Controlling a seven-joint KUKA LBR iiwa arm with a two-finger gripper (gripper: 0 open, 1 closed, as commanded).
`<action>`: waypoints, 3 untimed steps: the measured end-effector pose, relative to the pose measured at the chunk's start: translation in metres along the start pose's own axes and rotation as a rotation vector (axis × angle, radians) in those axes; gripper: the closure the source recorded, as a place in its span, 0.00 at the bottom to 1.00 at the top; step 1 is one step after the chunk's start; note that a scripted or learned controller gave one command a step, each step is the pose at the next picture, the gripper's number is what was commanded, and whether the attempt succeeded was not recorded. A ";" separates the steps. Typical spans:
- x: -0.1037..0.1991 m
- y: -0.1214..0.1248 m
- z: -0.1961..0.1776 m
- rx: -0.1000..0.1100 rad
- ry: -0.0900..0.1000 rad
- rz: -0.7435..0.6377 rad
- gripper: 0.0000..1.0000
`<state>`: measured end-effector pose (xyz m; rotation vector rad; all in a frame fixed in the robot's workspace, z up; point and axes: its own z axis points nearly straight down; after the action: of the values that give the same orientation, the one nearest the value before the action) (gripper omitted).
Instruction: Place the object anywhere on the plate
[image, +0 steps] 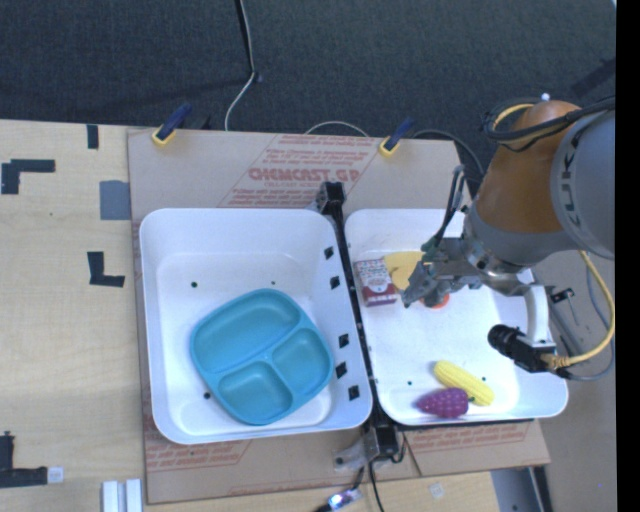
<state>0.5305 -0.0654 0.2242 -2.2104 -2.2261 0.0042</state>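
A: What sits in the left bin (160, 300)?
B: A blue divided plate (260, 355), toward the six o'clock end.
A: And the right bin (540, 400)?
B: Near its nine o'clock wall lies a small red-and-white packet (374, 281), with a yellow piece (402, 266) just beside it at three o'clock. A yellow corn cob (463, 381) and a purple grape bunch (443, 403) lie touching near six o'clock.
A: The arm?
B: Its gripper (428, 287) hangs low beside the yellow piece, something red (438, 300) just under it.

Blue plate (262, 357), white bins (160, 300), yellow corn (462, 381), purple grapes (443, 403), grey arm (590, 190) with orange band (525, 170)
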 end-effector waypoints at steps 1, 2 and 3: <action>0.061 0.002 0.010 0.001 0.000 -0.001 1.00; 0.112 0.015 0.001 -0.001 0.000 0.000 1.00; 0.166 0.025 0.010 0.000 -0.001 0.000 1.00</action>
<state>0.5545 0.1007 0.2143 -2.2105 -2.2269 0.0060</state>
